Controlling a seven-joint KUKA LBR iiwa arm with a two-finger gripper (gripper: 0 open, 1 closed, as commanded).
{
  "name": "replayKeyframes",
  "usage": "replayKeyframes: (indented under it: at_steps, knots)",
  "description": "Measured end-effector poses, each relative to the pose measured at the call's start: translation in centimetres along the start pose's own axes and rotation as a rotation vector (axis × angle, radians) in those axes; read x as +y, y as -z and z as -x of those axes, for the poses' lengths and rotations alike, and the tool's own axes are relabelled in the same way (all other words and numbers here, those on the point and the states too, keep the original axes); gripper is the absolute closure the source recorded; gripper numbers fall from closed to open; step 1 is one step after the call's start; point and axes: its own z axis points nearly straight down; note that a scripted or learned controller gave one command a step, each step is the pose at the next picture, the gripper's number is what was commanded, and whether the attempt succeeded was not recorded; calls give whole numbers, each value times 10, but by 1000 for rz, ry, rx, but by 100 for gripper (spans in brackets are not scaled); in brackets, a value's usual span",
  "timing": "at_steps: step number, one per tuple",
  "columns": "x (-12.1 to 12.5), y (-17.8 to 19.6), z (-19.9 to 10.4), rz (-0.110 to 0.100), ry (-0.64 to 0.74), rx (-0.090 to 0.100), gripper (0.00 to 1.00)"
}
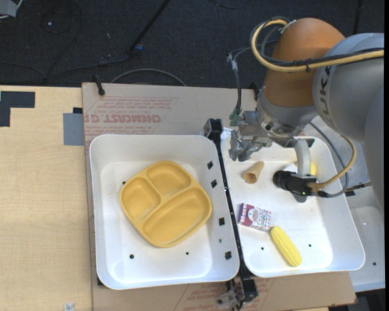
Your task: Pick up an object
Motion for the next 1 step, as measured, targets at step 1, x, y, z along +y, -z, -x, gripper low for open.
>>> replayKeyframes:
  at_steps: [1]
  knots:
    - [-12, -11, -51, -1, 0, -1, 100]
